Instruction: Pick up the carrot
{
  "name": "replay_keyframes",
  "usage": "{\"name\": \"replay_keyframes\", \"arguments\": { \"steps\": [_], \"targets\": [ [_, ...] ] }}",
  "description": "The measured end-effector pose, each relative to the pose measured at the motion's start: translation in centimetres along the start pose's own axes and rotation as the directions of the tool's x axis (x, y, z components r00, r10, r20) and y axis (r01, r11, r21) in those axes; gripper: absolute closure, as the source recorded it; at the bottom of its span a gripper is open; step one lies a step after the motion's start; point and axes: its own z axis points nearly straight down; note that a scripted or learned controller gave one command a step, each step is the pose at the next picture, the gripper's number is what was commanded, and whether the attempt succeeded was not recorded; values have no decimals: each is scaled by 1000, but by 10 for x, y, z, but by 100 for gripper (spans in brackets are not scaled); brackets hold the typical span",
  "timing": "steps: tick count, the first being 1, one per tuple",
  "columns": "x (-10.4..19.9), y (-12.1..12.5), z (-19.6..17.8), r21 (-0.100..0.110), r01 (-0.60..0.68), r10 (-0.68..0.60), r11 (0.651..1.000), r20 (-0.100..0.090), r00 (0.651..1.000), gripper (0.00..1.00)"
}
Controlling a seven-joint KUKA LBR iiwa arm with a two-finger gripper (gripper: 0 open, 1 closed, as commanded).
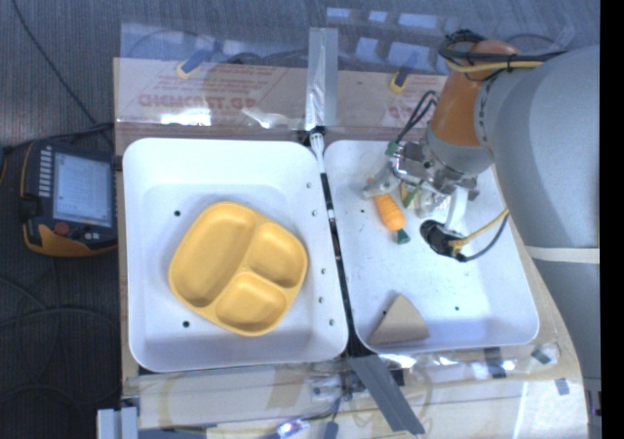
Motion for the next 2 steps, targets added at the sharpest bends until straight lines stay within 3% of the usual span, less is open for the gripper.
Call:
{"name": "replay_keyframes", "arguments": {
  "steps": [1, 2],
  "targets": [
    [2, 0, -10, -2, 3, -3, 1000, 0, 1000, 100],
    [41, 16, -119, 5, 152, -152, 988, -2, 988, 100]
  ]
}}
